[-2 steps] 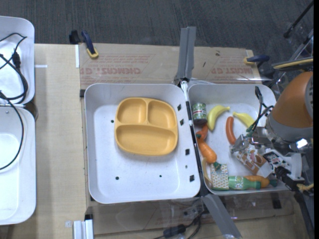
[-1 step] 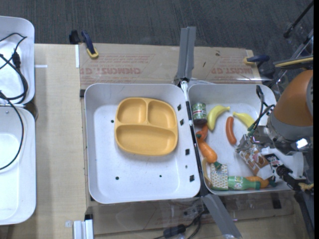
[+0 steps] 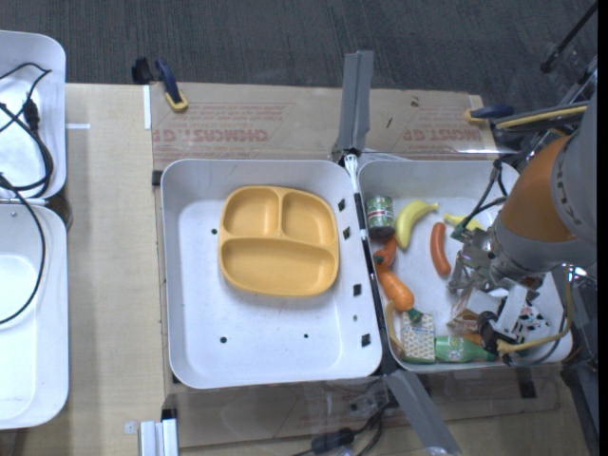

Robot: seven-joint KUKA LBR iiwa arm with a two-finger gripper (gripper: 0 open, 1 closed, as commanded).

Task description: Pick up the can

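In the camera view, two white bins are seen side by side on the bench. The left bin (image 3: 190, 283) holds a yellow divided plate (image 3: 279, 239), set toward its upper middle. The right bin (image 3: 446, 171) holds the clutter: the can (image 3: 380, 215), with a green label, stands near the bin's upper left corner, just beside the wall shared with the left bin. A banana (image 3: 414, 220) lies just right of the can, a red sausage (image 3: 439, 249) further right, a carrot (image 3: 395, 289) below the can, and a green bottle (image 3: 454, 350) lies along the bin's lower wall.

The arm (image 3: 541, 207) is seen reaching in from the right, its orange band above the wrist. The gripper (image 3: 467, 275) is placed low over the right half of the right bin, near the sausage and well apart from the can. Whether it is released or clenched cannot be told, and nothing is seen held in it.

The step in hand is judged to be the approach; the can is not yet grasped. For the next move, a shift toward the bin's upper left is called for, across the sausage and banana, followed by a descent over the can. Care is needed, since the can is crowded by the wall on one side and the banana on the other.
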